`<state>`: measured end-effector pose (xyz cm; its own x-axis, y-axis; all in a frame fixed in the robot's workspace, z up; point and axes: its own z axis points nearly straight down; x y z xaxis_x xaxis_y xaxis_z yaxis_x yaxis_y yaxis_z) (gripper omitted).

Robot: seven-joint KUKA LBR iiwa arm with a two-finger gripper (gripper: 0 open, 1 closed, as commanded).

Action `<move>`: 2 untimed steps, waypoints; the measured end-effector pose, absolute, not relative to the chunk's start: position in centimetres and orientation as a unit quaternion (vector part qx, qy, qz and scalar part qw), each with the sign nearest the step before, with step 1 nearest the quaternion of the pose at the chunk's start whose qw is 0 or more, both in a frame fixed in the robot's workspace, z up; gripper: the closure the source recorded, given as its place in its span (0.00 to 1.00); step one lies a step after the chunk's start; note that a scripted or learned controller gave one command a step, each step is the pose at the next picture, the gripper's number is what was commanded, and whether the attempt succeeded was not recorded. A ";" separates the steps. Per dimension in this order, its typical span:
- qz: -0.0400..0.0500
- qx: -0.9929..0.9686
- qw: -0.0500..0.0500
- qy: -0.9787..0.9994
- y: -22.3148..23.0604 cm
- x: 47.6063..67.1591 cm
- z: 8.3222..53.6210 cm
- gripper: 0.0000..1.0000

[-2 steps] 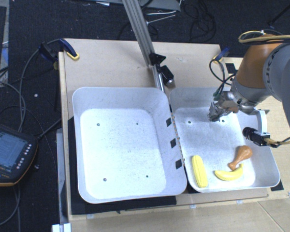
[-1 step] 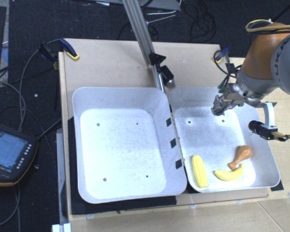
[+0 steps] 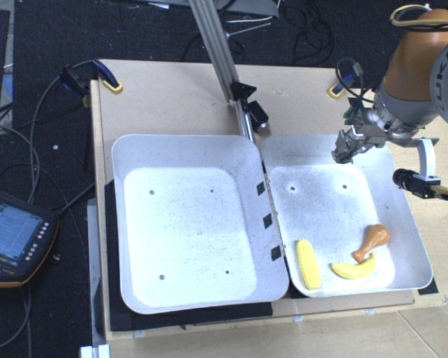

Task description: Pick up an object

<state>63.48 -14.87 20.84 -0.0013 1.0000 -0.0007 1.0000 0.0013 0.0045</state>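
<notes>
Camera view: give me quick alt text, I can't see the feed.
The gripper hovers over the far edge of the right bin, away from its three objects near the front: a yellow block, a banana and a brown drumstick-shaped toy.

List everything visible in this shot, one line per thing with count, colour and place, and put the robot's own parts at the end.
left bin: one, white, left half of the bench.
right bin: one, white, right half of the bench, beside the left bin.
corn cob: one, yellow, near front edge of the right bin.
banana: one, yellow, front of the right bin, right of the corn cob.
drumstick toy: one, brown, right bin, just above the banana.
bench: one, light wood, under both bins.
clamps: two, blue and yellow, back corners of the bench.
pendant: one, orange and black, floor at left.
arm: one, grey and orange, upper right.
tool: one, dark, over the right bin's back edge.
</notes>
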 end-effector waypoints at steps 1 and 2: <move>0.001 0.707 0.001 0.707 -14.9 63.5 23.1 1.00; 0.001 0.705 0.000 0.709 -9.5 64.4 24.0 1.00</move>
<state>64.39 -9.53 24.05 -0.0048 1.0000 0.0012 1.0000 0.0048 0.0009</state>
